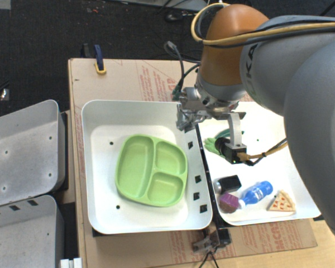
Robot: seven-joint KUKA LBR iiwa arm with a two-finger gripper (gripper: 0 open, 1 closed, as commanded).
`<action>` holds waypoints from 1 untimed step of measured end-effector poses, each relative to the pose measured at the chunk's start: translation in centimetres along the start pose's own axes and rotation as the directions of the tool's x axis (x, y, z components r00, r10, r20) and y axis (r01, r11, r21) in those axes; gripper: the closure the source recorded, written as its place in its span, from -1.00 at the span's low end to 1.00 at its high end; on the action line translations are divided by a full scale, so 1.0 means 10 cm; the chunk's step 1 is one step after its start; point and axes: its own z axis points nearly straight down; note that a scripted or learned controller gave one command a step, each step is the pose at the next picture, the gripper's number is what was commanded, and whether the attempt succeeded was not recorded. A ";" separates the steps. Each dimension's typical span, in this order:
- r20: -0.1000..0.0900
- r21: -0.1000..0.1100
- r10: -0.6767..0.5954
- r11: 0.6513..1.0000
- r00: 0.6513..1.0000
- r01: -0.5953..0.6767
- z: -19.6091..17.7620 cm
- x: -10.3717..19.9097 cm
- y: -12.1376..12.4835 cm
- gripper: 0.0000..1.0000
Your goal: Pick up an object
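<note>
My gripper [185, 120] hangs over the far end of the wall between the two bins, at the back right corner of the left bin [100, 116]. A light green divided plate [152, 171] lies flat in the left bin, below and left of the gripper. In the right bin [301, 208] a green soft thing [213, 145] lies near the dividing wall, just right of the gripper and partly hidden by the wrist. Nearer the front lie a small black block [229, 183], a purple thing [229, 201], a blue bottle [256, 192] and a toy pizza slice [281, 202].
The big grey arm with its orange band [229, 38] covers the back and right of the right bin. Cardboard [134, 74] lies under the bins. A grey tray lid [22, 149] sits off to the left, and a blue and yellow clamp [100, 60] stands at the cardboard's back edge.
</note>
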 end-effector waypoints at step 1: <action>0.001 0.001 0.005 1.000 1.000 -0.005 0.00 -0.03 0.00 -1.00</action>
